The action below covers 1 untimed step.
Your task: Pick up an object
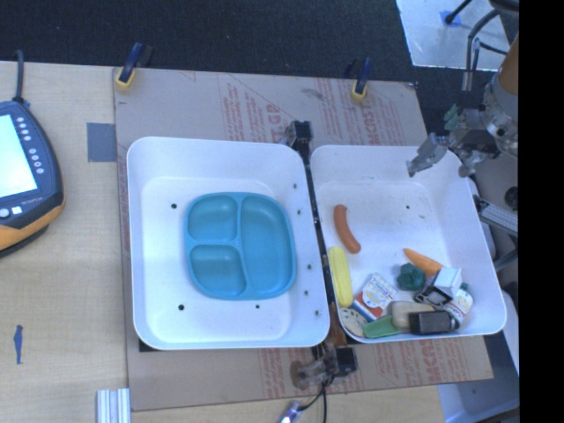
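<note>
The gripper [438, 159] is seen over the right bin's [397, 192] far right corner, fingers spread and holding nothing. A hot dog [346, 229] and corn cob [339, 276] are lying in that bin.

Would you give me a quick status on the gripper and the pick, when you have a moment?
Gripper above right bin's far rim, nothing between its fingers. Sausage lies alone, mid-bin. Other items heaped in near corner. Approach unobstructed.
</note>
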Each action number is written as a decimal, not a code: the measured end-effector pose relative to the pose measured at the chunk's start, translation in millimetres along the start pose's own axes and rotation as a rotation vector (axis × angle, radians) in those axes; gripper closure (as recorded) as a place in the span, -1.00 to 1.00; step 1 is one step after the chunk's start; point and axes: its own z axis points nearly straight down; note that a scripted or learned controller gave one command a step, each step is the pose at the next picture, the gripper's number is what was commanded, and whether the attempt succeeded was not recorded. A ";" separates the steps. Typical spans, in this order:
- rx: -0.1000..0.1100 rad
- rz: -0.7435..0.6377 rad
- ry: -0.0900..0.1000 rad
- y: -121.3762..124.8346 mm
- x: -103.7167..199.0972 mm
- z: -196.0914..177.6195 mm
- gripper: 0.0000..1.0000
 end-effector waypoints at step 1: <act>0.001 0.000 -0.001 -28.7 -22.4 92.4 -1.00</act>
